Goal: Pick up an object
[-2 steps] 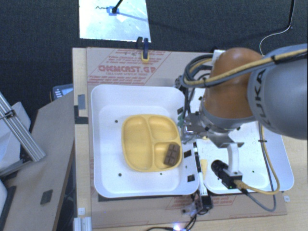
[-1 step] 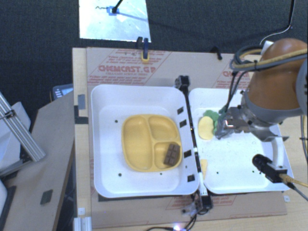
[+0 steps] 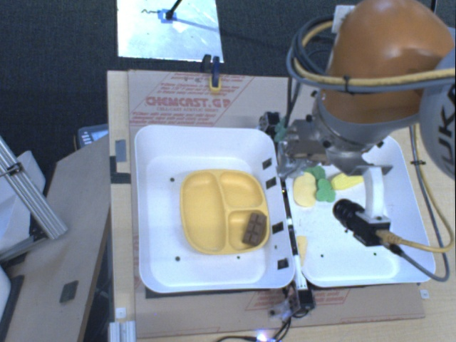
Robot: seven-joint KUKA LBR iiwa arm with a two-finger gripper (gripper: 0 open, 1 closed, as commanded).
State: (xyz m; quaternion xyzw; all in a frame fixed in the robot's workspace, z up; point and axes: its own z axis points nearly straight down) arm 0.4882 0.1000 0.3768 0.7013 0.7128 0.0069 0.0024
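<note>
Counted: two bins, left bin [image 3: 160,262] and right bin [image 3: 356,262]; one yellow plate [image 3: 203,212]; one brown block [image 3: 256,229]; one green piece [image 3: 324,186]; three yellow: pale oval piece [image 3: 304,190], bright yellow piece [image 3: 347,182], small pale piece [image 3: 302,246]. Pale oval piece at 10 o'clock in right bin, long axis 12 to 6, touching green piece. Gripper [image 3: 305,159] at its 12 o'clock; open or closed, cannot tell.

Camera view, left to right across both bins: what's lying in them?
Left bin: yellow plate → brown block, in the plate's right-hand compartment. Right bin: pale yellow piece → green piece → bright yellow piece.
</note>
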